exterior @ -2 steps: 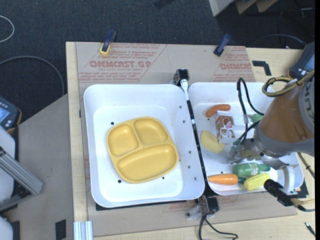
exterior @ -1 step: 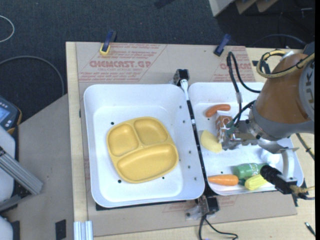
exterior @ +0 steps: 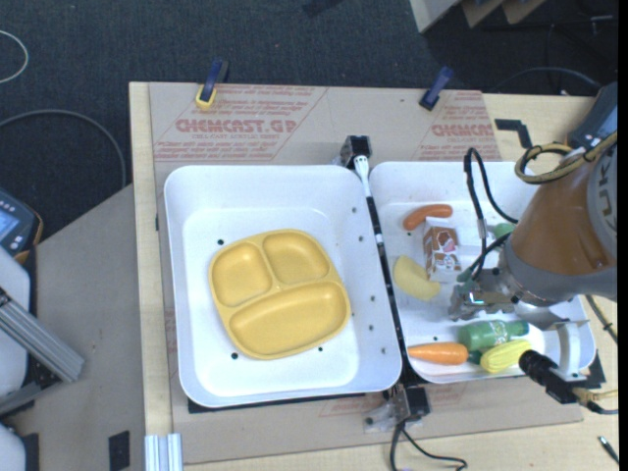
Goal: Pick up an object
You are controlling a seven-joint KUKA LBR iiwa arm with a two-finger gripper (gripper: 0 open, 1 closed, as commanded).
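- Claw (exterior: 478,300) low in right bin (exterior: 392,180), just above green toy (exterior: 488,335); toy's long axis runs left-right.
- Jaw opening: cannot tell; no object visibly held.

Right bin (exterior: 385,186), my side:
- sausage (exterior: 428,215), orange-red, lying flat near far wall
- small carton (exterior: 443,249), red-brown and white, just below sausage
- pale yellow piece (exterior: 415,278) beside carton
- carrot (exterior: 438,353), orange, near front wall
- green item (exterior: 488,335), corn cob (exterior: 502,355) touching it

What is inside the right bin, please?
In the right bin: sausage, small carton, yellow piece, carrot, green toy, corn. The arm covers the rest.
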